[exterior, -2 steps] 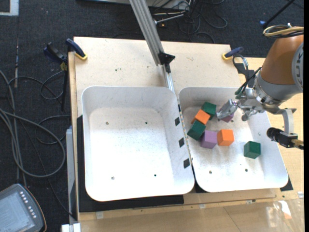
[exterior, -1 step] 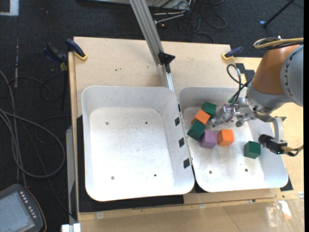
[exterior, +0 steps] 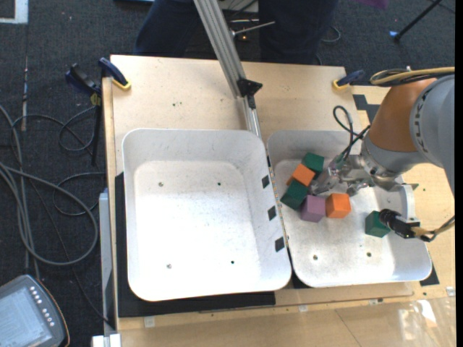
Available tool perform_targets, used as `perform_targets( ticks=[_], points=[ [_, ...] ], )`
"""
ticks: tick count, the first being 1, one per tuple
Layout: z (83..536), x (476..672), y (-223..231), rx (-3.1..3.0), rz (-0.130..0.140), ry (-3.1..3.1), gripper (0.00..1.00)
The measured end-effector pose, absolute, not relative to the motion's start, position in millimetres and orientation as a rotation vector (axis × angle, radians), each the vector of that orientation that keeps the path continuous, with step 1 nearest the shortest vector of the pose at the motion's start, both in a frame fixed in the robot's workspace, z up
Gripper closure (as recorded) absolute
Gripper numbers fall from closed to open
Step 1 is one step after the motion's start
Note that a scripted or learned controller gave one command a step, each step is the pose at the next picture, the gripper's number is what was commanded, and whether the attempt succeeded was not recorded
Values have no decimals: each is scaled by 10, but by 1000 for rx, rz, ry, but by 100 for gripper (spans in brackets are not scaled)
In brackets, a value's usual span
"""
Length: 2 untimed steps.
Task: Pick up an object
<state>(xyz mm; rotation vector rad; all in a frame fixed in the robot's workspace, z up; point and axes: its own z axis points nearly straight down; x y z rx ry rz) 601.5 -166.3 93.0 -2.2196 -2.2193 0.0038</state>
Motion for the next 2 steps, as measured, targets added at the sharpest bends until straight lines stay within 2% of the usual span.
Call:
perform_targets(
  ticks=[1, 2],
  points=[
    [1055, 6028, -1668, -2224, -1, -2222, 100],
    [1651, 5988, -1742, -2229, -5, -2225, 100]
  ],
)
